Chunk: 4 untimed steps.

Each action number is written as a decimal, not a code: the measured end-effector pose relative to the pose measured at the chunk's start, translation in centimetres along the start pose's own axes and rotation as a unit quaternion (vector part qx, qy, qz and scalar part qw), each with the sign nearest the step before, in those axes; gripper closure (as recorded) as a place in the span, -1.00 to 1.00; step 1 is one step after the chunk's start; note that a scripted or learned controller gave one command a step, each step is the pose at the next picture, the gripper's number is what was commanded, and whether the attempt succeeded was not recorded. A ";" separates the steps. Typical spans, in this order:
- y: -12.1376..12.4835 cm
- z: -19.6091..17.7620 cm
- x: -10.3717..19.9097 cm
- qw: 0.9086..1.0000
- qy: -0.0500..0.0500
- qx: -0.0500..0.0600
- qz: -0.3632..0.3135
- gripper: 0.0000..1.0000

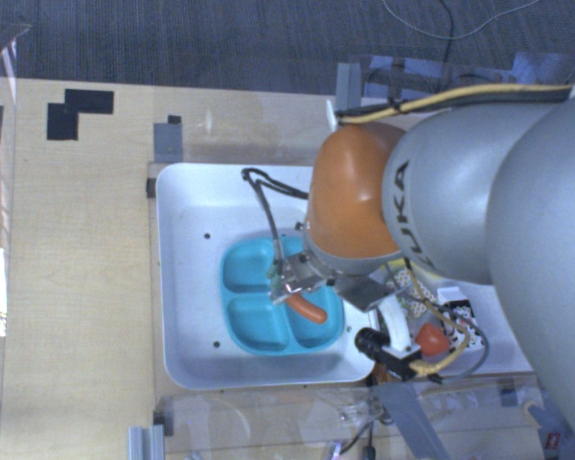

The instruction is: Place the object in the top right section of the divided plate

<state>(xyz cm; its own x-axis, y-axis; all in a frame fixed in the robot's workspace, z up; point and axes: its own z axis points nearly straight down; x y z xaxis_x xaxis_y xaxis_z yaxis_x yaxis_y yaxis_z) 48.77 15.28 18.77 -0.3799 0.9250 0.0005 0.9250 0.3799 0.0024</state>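
A small red object [431,336] sits nearest, off to the right of the gripper [292,290], partly behind cables. Just below the gripper, an orange sausage-shaped object [308,308] lies over the blue divided plate [254,324], touching its fingertips; I cannot tell whether they clamp it. Beyond, the white bin [187,247] surrounds the plate.

White bin [187,286] on a pale wooden bench [77,286]. Black L-shaped marker [77,113] stuck near the bench's far left corner. Thin black cable [441,12] looped on grey carpet [172,22] beyond the bench. Small red object [429,336] in the right-hand bin, too hidden to identify.
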 end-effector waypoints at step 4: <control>0.4 -7.8 0.8 0.988 0.000 -0.002 0.153 -1.00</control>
<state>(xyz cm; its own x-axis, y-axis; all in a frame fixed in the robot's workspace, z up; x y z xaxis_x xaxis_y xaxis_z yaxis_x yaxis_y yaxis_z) 48.80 16.19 26.53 -0.0820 0.9966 0.0014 0.9966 0.0820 0.0058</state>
